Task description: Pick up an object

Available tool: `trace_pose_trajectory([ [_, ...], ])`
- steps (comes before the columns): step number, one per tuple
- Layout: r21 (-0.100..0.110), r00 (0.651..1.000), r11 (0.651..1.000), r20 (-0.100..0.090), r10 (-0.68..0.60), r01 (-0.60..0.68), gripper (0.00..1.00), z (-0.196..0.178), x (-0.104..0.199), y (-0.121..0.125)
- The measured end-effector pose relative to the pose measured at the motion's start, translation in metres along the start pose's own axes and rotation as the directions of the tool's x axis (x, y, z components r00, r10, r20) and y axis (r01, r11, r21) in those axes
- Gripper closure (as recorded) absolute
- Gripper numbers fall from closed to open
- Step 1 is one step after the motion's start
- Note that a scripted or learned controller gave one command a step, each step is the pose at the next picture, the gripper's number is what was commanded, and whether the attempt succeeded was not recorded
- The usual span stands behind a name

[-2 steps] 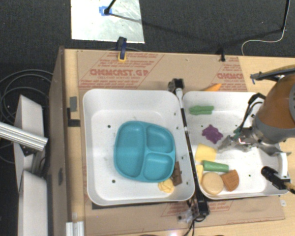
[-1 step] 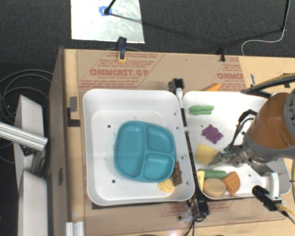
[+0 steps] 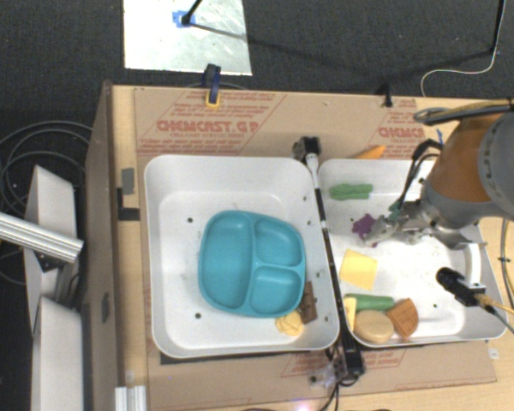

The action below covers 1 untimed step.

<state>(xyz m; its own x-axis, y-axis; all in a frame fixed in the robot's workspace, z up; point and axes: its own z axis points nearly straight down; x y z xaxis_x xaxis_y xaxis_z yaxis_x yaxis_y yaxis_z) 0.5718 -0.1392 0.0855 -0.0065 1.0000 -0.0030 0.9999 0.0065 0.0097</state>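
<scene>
Purple object (image 3: 363, 225) is lying on the floor of the right bin (image 3: 484, 328), just above the yellow block (image 3: 358, 269) as the view is showing it and a little apart from it. The hand (image 3: 387, 227) is hanging low over the same bin, above and to the right of the yellow block, with its tip sitting just beside the purple object on that object's right; whether the two are touching is not showing clearly, and whether the hand is apart or together I cannot tell. The grey arm (image 3: 497, 161) with its orange band is reaching in from the right, well above and to the right of the yellow block. A green piece (image 3: 351, 192) is lying farther up from the yellow block, beyond the purple object. Just below the yellow block a long green piece (image 3: 375, 301) is resting, and below that a tan round piece (image 3: 373, 325) is sitting against a brown wedge (image 3: 403, 317). Left of the yellow block, across the bin walls, a blue divided plate (image 3: 253, 264) is lying in the left bin (image 3: 167, 229), with a small yellow piece (image 3: 289, 324) and a dark brown piece (image 3: 308, 302) sitting by its lower right edge. Both bins are standing on the tabletop (image 3: 240, 127).
</scene>
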Motion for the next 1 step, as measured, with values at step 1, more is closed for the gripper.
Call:
trace_pose_trajectory([
  [1,0.001,1.000,1.000,0.000,-0.001,0.001,0.00,0.0001,-0.0161,0.0886],
])
